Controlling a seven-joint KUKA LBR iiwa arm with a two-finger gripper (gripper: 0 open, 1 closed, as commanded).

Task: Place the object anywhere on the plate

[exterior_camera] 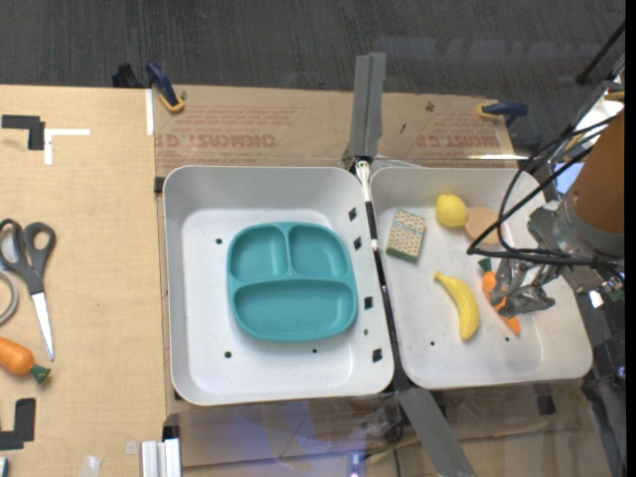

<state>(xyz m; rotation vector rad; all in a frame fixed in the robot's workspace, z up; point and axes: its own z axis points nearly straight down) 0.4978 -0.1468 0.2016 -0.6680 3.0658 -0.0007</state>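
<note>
The gripper (514,301) sits low in the right bin (427,361), its fingers closed around an orange carrot (491,284), beside a banana (459,304). The teal plate (292,280) lies in the left bin (194,296).

The whole bench is seen from one fixed camera mounted above it, tilted down at a slant, far enough back that both white bins fit. The left bin (179,296) with its teal plate (292,281) is framed around center, the right bin (556,361) toward the right. Dark floor is caught across the top, scissors (30,276) at the left edge.
</note>
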